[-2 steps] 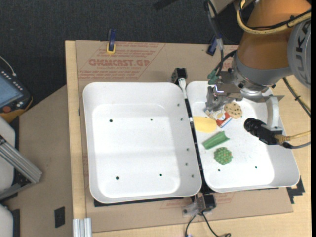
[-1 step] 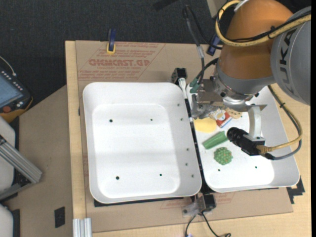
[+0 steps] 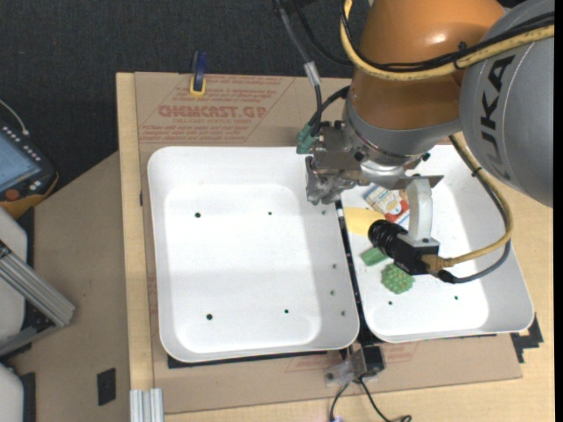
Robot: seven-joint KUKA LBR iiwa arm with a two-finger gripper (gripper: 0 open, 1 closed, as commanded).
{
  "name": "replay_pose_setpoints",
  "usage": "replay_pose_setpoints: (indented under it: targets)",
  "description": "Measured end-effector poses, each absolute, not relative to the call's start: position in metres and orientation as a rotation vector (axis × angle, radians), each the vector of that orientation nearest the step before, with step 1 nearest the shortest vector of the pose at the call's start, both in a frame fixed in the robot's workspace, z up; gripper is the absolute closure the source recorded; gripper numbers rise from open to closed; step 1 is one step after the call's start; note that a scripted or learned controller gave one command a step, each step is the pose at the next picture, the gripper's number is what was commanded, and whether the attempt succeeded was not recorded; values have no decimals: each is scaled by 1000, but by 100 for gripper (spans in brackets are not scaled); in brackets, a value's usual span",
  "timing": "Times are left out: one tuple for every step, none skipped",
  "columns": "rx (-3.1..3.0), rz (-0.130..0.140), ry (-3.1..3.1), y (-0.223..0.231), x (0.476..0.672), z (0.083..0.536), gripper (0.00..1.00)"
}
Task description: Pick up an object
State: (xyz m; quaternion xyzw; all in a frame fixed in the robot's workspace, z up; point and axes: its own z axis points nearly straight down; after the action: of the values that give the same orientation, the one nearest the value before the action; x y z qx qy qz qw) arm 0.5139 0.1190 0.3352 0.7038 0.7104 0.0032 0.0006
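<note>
Over the right bin's [image 3: 479, 299] wall the tool [image 3: 327, 187] hangs near a yellow wedge [image 3: 356, 221], likely to grab it; whether clenched, I cannot tell.

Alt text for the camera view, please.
The arm leans over the right bin, its end effector low near the edge shared with the left bin. A yellow piece, a green block and a printed packet lie in the right bin.

A: Arm [image 3: 422, 51] cut off top and right, covers the right bin [image 3: 475, 310] at its far half.
B: Yellow piece [image 3: 356, 221], printed packet [image 3: 387, 202]?
A: Both partly under the arm. Packet print too small to read.
B: Left edge?
A: Blue screen [image 3: 18, 161], cropped.
</note>
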Motion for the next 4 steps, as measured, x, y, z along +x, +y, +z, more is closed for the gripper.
replay_pose_setpoints:
  targets:
    - [2227,-13,2224,108,478,274,100]
    - [2213,12,2227,161,480,337,100]
    - [2233,4,2194,-28,480,393,100]
    - [2222,-6,2225,-8,560,305,100]
